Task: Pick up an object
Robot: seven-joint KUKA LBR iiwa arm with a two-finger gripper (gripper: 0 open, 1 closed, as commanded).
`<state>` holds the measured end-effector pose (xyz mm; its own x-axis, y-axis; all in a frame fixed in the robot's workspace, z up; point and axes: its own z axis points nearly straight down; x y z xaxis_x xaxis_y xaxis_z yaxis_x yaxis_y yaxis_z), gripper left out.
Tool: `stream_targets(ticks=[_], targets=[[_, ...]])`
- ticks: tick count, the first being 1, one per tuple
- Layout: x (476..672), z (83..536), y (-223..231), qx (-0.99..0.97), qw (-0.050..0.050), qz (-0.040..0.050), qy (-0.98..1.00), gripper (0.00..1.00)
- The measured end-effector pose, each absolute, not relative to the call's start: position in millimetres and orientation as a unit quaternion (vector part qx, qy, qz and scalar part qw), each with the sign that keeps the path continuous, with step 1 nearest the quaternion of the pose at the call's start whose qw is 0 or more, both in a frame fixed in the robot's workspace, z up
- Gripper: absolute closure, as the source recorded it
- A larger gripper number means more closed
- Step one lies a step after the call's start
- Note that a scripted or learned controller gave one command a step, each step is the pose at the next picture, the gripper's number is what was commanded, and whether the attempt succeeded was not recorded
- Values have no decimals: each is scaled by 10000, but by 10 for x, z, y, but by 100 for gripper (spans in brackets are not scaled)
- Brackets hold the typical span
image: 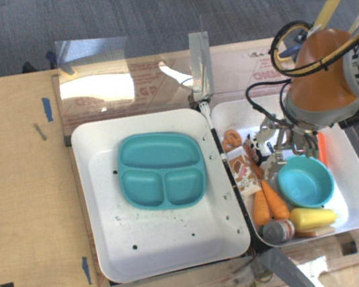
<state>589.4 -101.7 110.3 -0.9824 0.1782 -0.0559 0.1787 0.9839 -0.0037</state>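
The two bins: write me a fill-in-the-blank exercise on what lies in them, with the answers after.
1. The teal divided plate lies in the ____ bin.
2. The teal bowl lies in the ____ bin.
3. The plate has ____ compartments.
4. The carrot lies to the ____ of the bowl.

Answers: left; right; three; left

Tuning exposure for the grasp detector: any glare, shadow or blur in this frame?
Camera view: strong glare on the clear panel behind the left bin, washing out the print beneath; bin floors evenly lit with soft shadows; the pincer is small and slightly soft against clutter beside the teal bowl; the teal plate is crisp.
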Motion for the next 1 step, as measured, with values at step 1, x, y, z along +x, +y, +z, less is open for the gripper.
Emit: stream_targets(ticks=[1], targets=[[5534,1103,-1141,1357,368,7,9901,0]])
